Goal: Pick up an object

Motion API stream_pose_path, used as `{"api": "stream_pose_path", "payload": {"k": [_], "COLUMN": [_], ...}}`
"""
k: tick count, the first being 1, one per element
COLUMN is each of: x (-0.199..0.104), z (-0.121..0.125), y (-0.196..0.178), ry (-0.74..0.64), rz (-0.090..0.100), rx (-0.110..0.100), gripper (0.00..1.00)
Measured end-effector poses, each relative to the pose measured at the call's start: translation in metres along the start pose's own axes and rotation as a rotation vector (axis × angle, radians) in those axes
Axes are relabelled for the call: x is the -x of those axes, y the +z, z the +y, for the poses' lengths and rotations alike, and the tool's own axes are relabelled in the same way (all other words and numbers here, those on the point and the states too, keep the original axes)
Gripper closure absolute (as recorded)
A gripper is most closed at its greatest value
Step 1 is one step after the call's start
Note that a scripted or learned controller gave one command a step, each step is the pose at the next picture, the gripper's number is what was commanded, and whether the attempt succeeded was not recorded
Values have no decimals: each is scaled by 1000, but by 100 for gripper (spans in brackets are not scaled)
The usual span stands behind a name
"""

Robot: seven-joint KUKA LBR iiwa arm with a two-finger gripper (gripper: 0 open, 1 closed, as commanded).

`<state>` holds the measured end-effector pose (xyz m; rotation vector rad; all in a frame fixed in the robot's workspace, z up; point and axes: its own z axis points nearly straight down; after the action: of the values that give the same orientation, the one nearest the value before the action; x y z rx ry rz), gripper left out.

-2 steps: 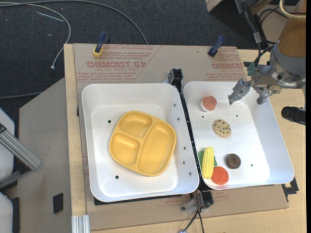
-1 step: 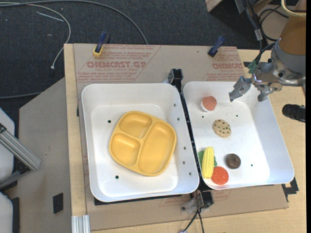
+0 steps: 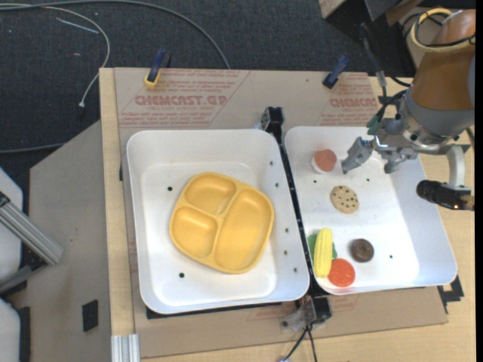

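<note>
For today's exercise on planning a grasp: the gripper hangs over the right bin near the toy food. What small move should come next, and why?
Probably a short shift toward the cookie, then down. The gripper hangs open above the right bin, holding nothing. The cookie lies flat just below-left of it in the view, apart from the pink round piece, so the fingers have room around it.

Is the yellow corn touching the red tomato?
Touching. In the camera view, the corn's lower end meets the tomato with no white bin floor between them.

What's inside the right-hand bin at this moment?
The right bin holds a pink round piece, cookie, corn cob, tomato and chocolate doughnut. The gripper hangs over its far end, covering some floor.
</note>
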<state>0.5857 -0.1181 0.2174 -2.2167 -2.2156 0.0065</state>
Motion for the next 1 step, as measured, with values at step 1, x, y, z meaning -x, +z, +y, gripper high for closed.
{"api": "stream_pose_path", "payload": {"k": [1], "x": [-9], "z": [2], "y": [45], "ry": [0], "rz": [-1], "rx": [6], "gripper": [0]}}
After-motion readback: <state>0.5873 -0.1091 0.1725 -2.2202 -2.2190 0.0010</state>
